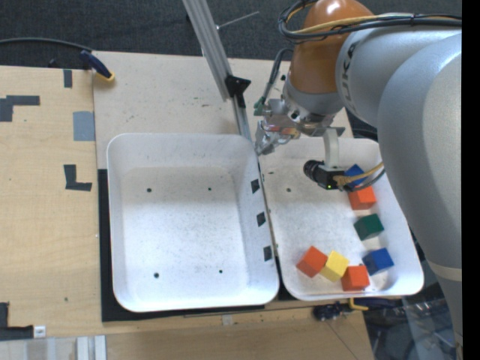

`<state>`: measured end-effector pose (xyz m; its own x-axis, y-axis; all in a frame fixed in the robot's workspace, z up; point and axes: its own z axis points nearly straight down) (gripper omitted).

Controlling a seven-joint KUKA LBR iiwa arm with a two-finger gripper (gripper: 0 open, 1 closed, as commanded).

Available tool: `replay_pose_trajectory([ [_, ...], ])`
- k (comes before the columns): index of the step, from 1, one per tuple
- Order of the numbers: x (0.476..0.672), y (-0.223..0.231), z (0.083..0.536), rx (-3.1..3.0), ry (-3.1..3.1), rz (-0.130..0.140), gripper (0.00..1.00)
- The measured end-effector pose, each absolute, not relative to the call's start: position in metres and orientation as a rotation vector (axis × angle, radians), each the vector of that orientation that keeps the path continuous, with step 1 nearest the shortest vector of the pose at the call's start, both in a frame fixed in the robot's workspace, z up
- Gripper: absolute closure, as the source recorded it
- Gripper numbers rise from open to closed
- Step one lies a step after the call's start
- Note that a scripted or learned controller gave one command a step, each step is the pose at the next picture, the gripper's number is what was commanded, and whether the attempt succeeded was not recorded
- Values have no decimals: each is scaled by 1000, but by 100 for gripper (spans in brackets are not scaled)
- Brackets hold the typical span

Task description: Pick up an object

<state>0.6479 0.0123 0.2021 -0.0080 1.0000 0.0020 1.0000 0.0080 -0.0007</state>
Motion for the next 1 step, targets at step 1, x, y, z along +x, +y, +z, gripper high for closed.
replay_pose_trajectory([
  [1, 635, 71, 205, -2210, -2228, 1, 100],
])
